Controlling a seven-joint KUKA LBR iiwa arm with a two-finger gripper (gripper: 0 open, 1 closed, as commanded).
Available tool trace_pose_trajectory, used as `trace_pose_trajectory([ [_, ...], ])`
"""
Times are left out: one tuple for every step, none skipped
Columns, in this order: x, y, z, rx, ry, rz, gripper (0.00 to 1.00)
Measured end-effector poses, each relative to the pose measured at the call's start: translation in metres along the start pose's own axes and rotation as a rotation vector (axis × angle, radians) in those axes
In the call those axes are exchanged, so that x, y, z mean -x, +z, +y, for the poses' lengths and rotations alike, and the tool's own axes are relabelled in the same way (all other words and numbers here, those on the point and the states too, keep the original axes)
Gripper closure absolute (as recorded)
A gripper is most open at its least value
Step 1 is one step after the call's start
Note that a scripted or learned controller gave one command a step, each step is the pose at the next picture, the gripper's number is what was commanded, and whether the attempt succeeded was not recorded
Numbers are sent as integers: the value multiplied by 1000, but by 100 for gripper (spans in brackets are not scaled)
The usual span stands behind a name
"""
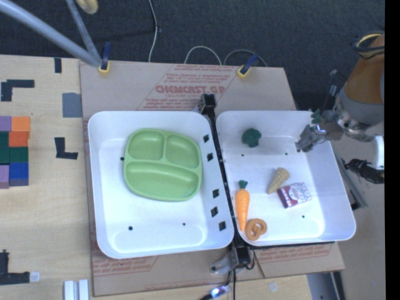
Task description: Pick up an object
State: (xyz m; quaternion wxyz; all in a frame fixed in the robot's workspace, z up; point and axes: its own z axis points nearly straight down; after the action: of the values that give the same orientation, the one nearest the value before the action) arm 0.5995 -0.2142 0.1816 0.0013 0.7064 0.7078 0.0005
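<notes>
The claw point(306, 141) hovers at the right bin's point(325, 186) right rim, its spread impossible to tell; reaching is in hand, next descending onto the ice-cream cone point(279, 180)

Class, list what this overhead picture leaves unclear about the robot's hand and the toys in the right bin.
- Hand: too small and blurred in the camera view to judge.
- Small packet: its printing is too small to read.
- Arm: cut off by the right edge.
- Pretzel: blurred; whether it touches the carrot is unclear.

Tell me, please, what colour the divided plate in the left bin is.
Light green plate, clearest in the camera view.
</notes>
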Motion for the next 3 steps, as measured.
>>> trace_pose_trajectory([
  [0, -52, 1, 1, 0, -1, 100],
  [-56, -59, 15, -1, -4, 2, 100],
  [-107, -51, 12, -4, -3, 2, 100],
])
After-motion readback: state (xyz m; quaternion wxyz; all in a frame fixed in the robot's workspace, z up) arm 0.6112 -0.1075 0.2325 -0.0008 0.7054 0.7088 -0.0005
